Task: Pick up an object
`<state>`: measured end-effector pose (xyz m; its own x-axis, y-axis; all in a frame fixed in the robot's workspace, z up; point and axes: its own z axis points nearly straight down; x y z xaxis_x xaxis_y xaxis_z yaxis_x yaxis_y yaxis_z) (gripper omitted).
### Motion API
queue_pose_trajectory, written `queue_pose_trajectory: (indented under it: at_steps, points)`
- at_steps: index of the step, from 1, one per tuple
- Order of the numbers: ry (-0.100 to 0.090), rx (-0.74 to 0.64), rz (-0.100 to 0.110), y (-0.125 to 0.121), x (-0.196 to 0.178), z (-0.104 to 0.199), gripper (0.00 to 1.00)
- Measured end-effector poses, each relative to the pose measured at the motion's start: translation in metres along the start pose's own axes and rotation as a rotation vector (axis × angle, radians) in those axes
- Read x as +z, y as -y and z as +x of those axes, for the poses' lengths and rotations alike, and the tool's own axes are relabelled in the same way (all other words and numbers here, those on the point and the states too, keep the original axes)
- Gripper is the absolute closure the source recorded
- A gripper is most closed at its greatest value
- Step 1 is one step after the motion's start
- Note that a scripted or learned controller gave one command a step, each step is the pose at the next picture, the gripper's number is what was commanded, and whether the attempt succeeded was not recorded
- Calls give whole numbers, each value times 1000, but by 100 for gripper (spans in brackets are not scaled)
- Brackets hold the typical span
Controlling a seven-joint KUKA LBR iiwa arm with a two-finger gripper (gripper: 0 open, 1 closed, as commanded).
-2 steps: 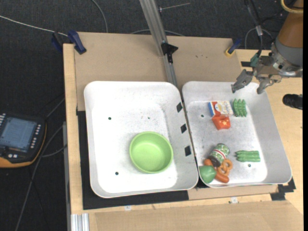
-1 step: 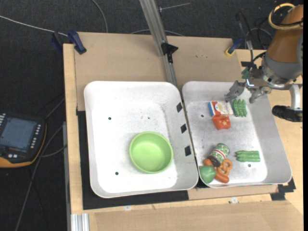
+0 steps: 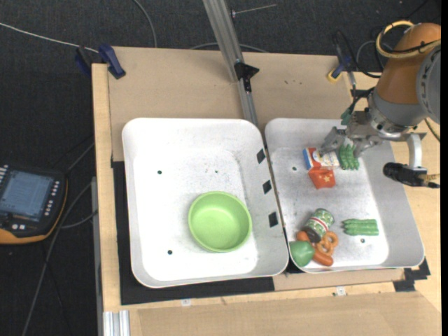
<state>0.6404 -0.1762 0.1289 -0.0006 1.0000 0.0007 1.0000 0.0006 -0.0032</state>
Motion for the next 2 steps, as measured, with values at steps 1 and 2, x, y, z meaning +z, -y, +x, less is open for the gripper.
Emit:
queue_pose_trajectory:
  at_steps: [1, 2]
  points:
    - [1, 0, -6, -1, -14, 0, 100]
    - [2, 0, -7, 1, -57, -3, 100]
